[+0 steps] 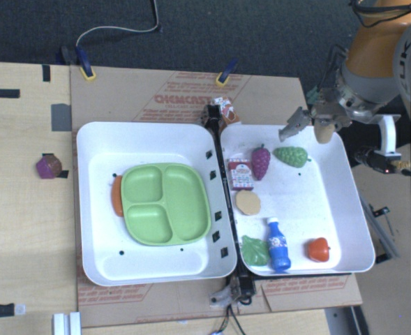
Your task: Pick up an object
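Observation:
The right bin (345,187) holds a bumpy green toy (291,156), a purple grape bunch (260,161), a small red-and-white carton (240,174), a tan round cookie (248,203), a blue bottle (278,243), a green leafy piece (255,250) and a red tomato (319,250). My gripper (307,128) hangs over the bin's far right corner, just above and right of the bumpy green toy. Its two fingers stand spread apart, one grey finger (292,125) to the left and one tan finger (323,131) to the right, with nothing between them.
The left bin (97,145) carries a green divided plate (166,203) with an orange piece (116,195) at its left edge. A small toy (224,110) lies on the cardboard behind the bins. A purple block (49,166) sits on the bench at the far left.

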